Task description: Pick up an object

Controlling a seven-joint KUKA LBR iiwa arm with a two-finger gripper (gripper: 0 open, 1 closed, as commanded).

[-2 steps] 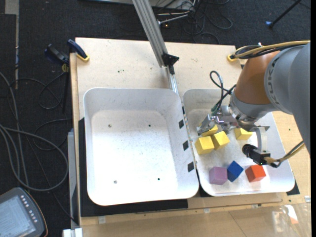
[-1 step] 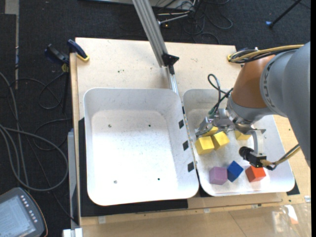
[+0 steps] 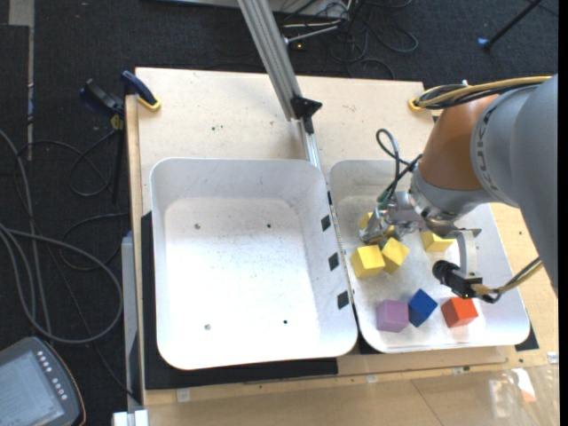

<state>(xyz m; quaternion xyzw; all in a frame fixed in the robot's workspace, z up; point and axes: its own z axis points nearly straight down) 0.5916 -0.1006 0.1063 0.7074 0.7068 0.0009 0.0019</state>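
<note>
My claw hangs low in the right bin, just above two touching yellow blocks; whether it is apart or together, I cannot tell. Purple block, blue block and orange block lie nearer the front rim.

Blocks crowd right bin, slanted pole overhead btwn bins

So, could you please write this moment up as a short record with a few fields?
arm: reaches in from the right, over the right bin
gripper: low in the right bin, next to the yellow blocks
yellow blocks: two touching, a third behind the wrist
front row: purple block, blue block, orange block
left bin: white, speckled
grasp: cannot tell
</note>
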